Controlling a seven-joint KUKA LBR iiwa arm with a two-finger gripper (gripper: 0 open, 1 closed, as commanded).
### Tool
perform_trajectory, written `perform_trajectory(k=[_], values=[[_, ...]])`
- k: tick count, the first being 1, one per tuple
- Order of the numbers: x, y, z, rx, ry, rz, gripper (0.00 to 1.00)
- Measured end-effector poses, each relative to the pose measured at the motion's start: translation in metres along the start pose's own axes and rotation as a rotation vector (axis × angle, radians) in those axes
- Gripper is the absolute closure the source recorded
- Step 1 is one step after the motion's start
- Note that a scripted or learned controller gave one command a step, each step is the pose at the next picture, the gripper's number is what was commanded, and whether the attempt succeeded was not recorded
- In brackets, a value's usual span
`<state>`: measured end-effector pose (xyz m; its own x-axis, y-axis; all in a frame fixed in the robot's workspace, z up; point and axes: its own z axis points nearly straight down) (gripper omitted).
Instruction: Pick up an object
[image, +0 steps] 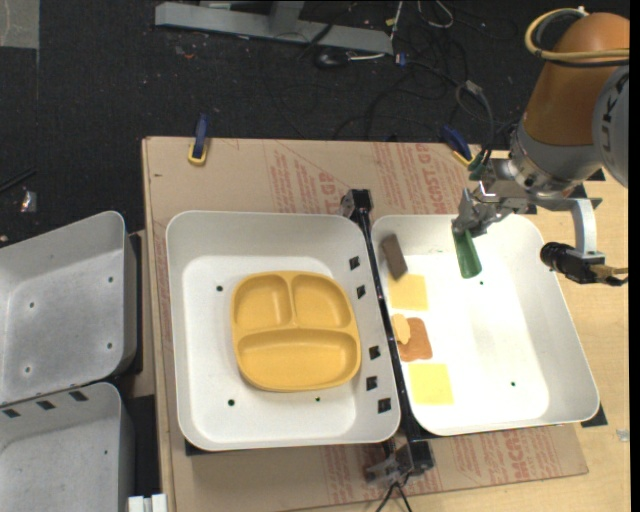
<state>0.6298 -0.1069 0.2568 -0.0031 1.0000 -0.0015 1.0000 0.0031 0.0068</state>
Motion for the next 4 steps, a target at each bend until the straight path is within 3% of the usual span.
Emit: perform_trajectory(k=[2,4], values=[[0.090,-0.026,-0.002,0.007,0.003,-0.004,1.00],[0.189,-0.047,0.024,0.010,0.002,-0.003,1.00]])
